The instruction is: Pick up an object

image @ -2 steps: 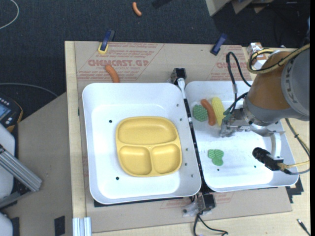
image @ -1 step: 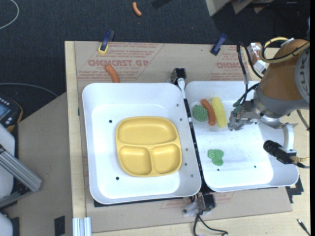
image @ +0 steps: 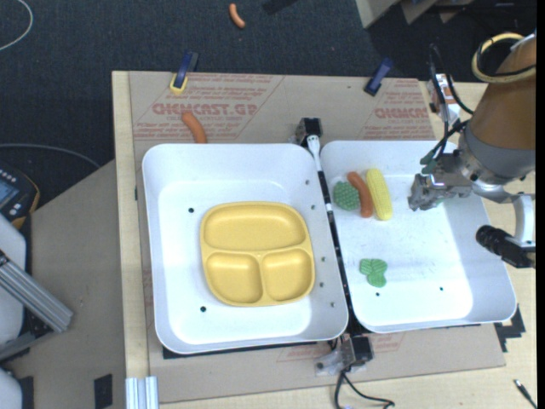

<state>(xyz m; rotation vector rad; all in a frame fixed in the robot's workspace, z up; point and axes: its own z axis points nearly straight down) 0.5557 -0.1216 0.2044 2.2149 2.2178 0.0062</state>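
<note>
In the right bin (image: 477,305), a yellow corn cob (image: 379,193), an orange sausage (image: 361,193) and a green leafy piece (image: 345,196) lie side by side near the bin's upper left. A second green piece (image: 373,270) lies lower down, toward the bin's middle. My gripper (image: 421,196) hangs over the right bin, a little to the right of the corn cob. I see nothing between its tips.
The left bin (image: 170,220) holds a yellow three-compartment tray (image: 255,252). An orange sausage (image: 194,127) lies on the bench board behind the left bin, and another one (image: 237,14) lies on the dark floor. Clamps (image: 181,72) hold the board's far edge.
</note>
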